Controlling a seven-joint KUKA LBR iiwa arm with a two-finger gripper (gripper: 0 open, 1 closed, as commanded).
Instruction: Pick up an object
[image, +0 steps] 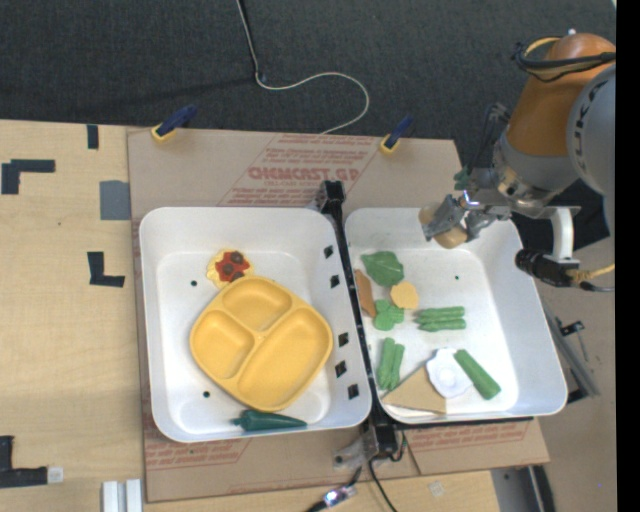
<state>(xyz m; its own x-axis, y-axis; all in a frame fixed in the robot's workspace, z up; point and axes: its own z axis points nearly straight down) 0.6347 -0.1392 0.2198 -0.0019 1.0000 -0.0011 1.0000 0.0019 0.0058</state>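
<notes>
While my upper arm is running off the frame's right edge at about two o'clock, my gripper (452, 226) is hanging over the far corner of the right bin (528, 330), and its tips are blurring into a small tan piece (453, 238) there. I am not making out whether my jaws are apart or clamped on it. That rounded tan piece is sitting at one o'clock from the green leaf (382, 267).
</notes>
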